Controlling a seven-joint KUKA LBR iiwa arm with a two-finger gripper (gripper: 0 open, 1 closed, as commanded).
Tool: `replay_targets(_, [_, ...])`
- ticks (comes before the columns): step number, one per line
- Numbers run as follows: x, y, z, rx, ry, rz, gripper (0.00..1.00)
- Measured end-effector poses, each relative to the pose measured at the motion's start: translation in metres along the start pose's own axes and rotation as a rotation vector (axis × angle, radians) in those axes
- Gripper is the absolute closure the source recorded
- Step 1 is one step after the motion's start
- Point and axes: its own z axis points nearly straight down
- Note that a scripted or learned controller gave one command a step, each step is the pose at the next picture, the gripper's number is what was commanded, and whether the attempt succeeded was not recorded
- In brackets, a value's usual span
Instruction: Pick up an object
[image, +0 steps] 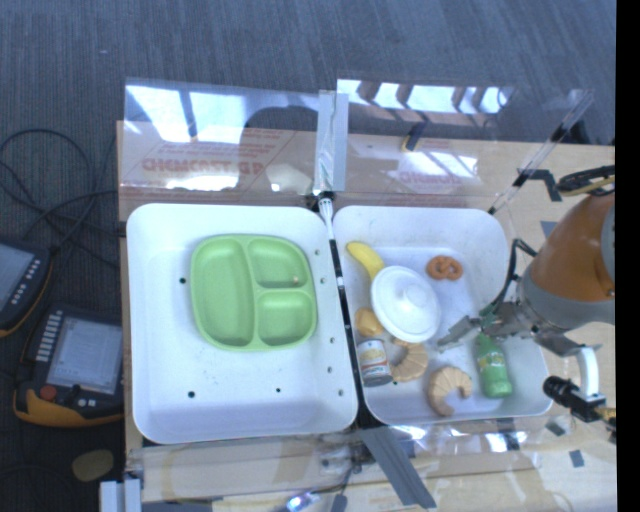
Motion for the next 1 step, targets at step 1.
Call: replay_targets(1, [-0.0009, 0.0009, -0.0069, -0.004, -0.005, 0.000, 1.00])
